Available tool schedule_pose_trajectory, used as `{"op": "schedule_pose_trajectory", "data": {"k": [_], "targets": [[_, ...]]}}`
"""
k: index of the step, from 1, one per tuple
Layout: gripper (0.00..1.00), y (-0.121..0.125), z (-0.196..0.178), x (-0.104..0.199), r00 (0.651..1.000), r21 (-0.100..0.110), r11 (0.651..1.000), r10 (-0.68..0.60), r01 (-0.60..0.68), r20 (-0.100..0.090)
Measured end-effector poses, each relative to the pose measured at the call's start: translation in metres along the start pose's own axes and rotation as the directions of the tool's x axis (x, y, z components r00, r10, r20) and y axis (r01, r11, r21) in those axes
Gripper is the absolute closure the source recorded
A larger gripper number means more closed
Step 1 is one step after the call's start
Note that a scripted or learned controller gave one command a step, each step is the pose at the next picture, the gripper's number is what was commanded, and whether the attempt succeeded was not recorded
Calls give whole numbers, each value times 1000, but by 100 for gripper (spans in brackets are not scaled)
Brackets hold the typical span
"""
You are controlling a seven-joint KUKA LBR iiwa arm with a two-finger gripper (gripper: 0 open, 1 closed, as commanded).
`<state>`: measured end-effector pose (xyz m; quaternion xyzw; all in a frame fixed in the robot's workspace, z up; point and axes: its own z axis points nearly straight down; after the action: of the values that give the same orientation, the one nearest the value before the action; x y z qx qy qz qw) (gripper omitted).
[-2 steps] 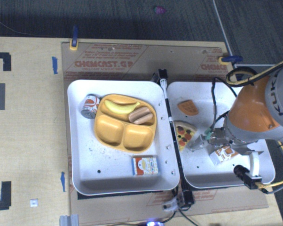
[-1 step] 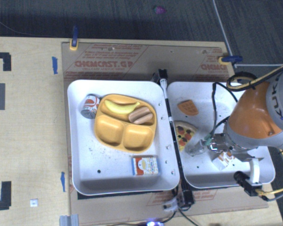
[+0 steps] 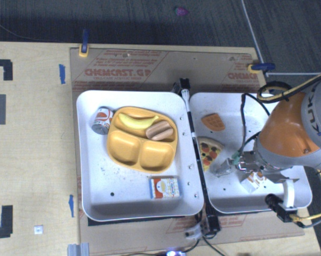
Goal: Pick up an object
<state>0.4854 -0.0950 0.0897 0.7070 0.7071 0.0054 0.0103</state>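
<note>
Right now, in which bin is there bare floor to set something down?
The left bin has bare floor between the yellow tray and small carton. The right bin is crowded: pizza slice, orange piece, and the tool.

"CHEMCAST GP" in red on the brown board (image 3: pixel 118 71) behind the bins; "KU" on the arm (image 3: pixel 316 111)

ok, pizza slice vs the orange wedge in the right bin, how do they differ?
The pizza slice is pale with dark red spots on top; the orange wedge is plain orange-brown. The pizza slice lies nearer the camera, close to the gripper; the orange wedge sits farther back, well clear of it. The pizza slice hugs the right bin at its left wall; the orange wedge sits a little farther in. Both are small flat wedge-shaped pieces.
</note>
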Motion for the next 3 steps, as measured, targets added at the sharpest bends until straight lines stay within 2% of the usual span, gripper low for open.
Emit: {"op": "schedule_pose_trajectory", "data": {"k": [1,2,3], "targets": [[0,0,0,-3,1000,1,1000,-4,4,-5],[100,1,-11,-10,1000,-7,1000,5,-5,10],[100,79,-94,45,1000,21,1000,-1,1,-8]]}}
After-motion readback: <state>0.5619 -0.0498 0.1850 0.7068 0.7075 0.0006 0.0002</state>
